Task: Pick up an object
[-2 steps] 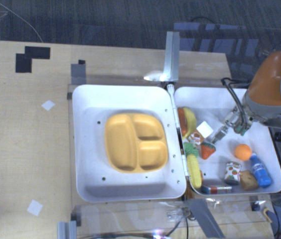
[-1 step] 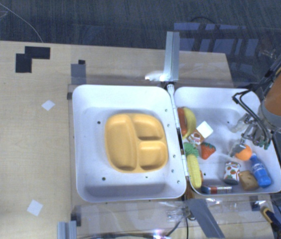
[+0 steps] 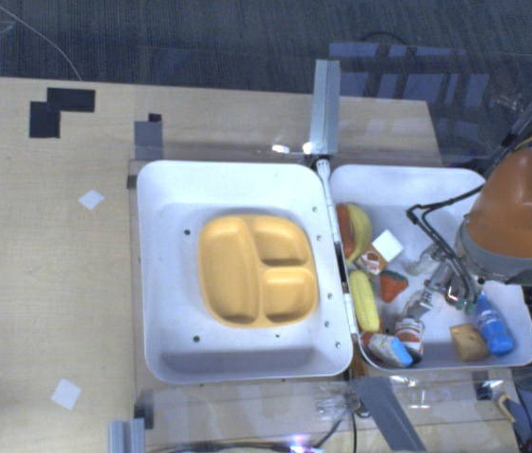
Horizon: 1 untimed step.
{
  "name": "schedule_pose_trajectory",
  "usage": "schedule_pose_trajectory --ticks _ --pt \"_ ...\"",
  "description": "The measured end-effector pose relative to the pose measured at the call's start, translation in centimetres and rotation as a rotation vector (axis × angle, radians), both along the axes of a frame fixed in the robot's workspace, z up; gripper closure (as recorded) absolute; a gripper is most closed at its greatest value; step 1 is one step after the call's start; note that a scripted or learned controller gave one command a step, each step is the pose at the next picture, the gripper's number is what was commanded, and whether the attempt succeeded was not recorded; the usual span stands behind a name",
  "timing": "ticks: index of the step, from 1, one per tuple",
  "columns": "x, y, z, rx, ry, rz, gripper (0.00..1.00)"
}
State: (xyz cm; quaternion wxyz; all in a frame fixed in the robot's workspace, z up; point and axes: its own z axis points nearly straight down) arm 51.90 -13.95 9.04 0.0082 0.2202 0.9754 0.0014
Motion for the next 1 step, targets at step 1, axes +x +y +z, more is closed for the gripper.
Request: schedule_pose_trajectory --ticks 1 --pt "9.49 -3.18 -0.26 0.006 0.005 -0.508 0.0"
